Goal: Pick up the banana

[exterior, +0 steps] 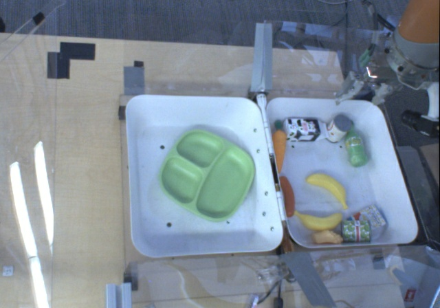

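**Banana waits in the right bin, arm above the far corner**

I see the grey arm with the orange band coming in from the right, and its gripper (362, 84) hangs over the far edge of the right shallow white bin (399, 162). The jaws look a little spread and nothing is between them, but the picture is not sharp there, so I cannot tell with confidence how wide they are.

The task's thing, a yellow curved banana (328, 187), lies on the floor of this right bin, about in the middle, apart from its neighbours. A second yellow banana (318, 220) lies nearer to the front wall, touching a small orange-yellow piece (327, 236). An orange carrot (278, 147) and a red sausage-like piece (287, 195) lie along the left wall. A small green bottle (357, 149) is at the far side.

The left white bin (137, 183) carries a green divided plate (207, 174).

I judge the banana to be light, smooth and probably of hard plastic, so it may slip or roll. I would take it at the thick middle, with the jaws across the curve, not at the thin ends.
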